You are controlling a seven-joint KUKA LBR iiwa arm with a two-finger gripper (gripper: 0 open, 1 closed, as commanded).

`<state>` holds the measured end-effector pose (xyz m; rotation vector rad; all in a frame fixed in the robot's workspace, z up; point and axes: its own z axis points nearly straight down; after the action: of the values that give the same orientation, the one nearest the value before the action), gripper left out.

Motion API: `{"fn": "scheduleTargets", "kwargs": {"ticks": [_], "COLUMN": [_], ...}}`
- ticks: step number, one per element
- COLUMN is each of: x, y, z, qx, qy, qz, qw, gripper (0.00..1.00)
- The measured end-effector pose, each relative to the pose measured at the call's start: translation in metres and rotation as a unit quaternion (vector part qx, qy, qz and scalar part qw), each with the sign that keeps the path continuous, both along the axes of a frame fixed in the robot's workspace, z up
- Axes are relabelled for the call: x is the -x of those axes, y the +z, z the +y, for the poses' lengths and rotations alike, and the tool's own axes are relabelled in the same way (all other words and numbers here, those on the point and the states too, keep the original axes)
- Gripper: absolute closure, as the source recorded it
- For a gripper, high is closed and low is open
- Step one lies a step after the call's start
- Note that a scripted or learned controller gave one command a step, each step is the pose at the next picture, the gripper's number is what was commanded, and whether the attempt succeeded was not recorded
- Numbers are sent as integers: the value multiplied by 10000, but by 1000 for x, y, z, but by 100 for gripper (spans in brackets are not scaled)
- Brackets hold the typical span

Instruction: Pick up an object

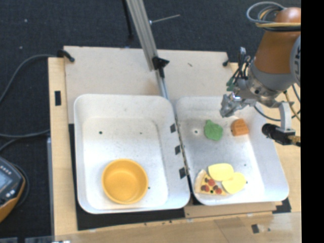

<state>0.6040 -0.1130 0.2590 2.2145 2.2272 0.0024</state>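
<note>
White bins sit side by side. In the right bin (263, 171), the gripper (229, 107) hangs near the far wall. I cannot tell how its jaws stand. The green lump (213, 130) lies just below it, soft and bumpy. The orange block (239, 127) sits beside that.

Right bin (263, 178): we note open floor at centre. Obstructions: green piece (213, 130) and orange block (239, 127) near the back, yellow pieces (226, 177) and pizza slice (207, 185) crowding the front wall.
</note>
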Motion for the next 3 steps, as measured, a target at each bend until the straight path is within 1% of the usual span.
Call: {"fn": "scheduleTargets", "kwargs": {"ticks": [1,2,3], "x": [23,42,52], "y": [-2,3,-10], "z": [39,91,147], "qx": [-2,-3,-5], "qy": [1,-13,6], "qz": [5,2,6], "qw": [10000,10000,10000], "gripper": [100,100,100]}}
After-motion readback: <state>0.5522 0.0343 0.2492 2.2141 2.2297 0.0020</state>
